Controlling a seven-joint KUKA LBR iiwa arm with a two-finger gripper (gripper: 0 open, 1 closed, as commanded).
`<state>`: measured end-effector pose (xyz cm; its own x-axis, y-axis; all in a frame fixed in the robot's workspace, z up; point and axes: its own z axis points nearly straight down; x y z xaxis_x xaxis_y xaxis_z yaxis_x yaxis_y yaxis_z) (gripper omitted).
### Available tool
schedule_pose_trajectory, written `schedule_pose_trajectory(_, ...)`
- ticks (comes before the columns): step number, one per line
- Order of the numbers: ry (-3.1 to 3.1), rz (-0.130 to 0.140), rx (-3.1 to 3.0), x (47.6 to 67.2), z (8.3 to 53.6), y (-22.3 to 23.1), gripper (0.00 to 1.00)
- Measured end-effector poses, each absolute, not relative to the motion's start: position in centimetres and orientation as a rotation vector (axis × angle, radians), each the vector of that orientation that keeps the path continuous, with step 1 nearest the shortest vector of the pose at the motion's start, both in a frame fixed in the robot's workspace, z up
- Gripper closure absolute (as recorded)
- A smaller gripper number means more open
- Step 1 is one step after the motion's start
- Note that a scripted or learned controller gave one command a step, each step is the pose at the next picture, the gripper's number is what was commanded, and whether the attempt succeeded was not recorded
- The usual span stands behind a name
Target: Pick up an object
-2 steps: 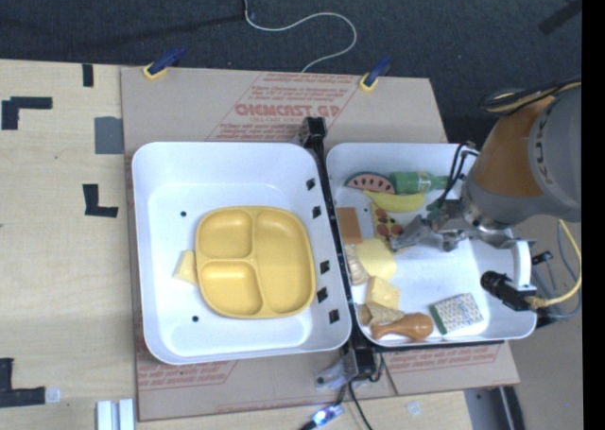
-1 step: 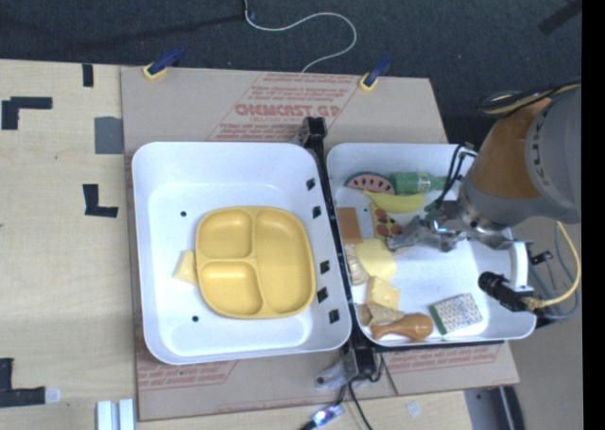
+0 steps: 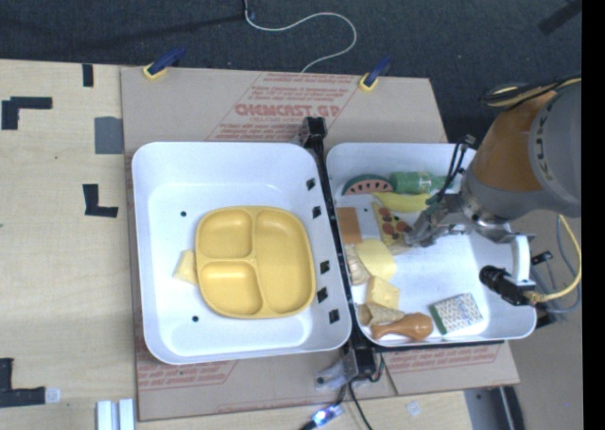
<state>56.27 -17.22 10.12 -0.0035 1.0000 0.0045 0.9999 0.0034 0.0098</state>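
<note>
Two white bins sit side by side: the left bin holds a yellow divided plate; the right bin holds food toys, including a watermelon slice and green bottle. The gripper reaches low among them

A loose clutter of toy food lies along the left side of the right bin. A watermelon slice and a green bottle lie flat near the far wall, a yellow banana just below them. A pale yellow wedge sits mid-bin. Near the front wall lie a brown drumstick and a speckled green sponge.
</note>
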Motion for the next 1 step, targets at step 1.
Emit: schedule_pose_trajectory(1,2.223,0.001,2.218,56.96,14.49,-17.19,1.0)
